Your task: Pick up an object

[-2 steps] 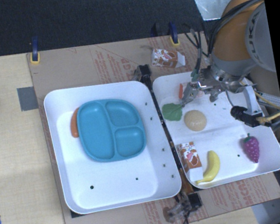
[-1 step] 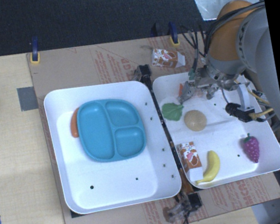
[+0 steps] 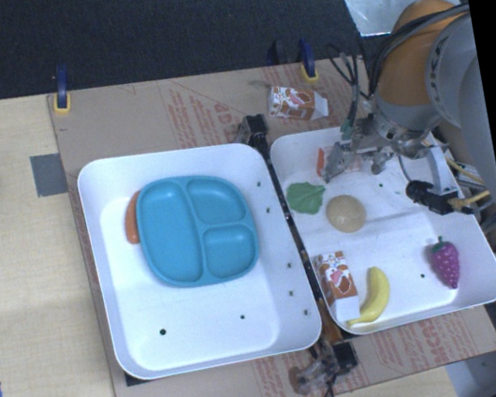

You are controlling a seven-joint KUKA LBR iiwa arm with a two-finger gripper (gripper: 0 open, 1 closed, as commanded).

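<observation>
Banana [image 3: 372, 295] upright, tip lower-left.

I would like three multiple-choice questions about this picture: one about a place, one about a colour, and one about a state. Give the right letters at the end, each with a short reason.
1. Where does the blue divided plate lie?
A. in the left bin
B. in the right bin
C. on the cardboard outside the bins

2. What colour is the bunch of grapes in the right bin?
A. green
B. purple
C. orange

3. How does the banana lie?
A. under the plate
B. between the gripper's fingers
C. free on the bin floor, apart from the gripper

Answers: 1 A, the plate rests inside the left bin. 2 B, the grapes are dark purple. 3 C, the banana sits near the front wall, while the gripper is at the bin's far end.
</observation>
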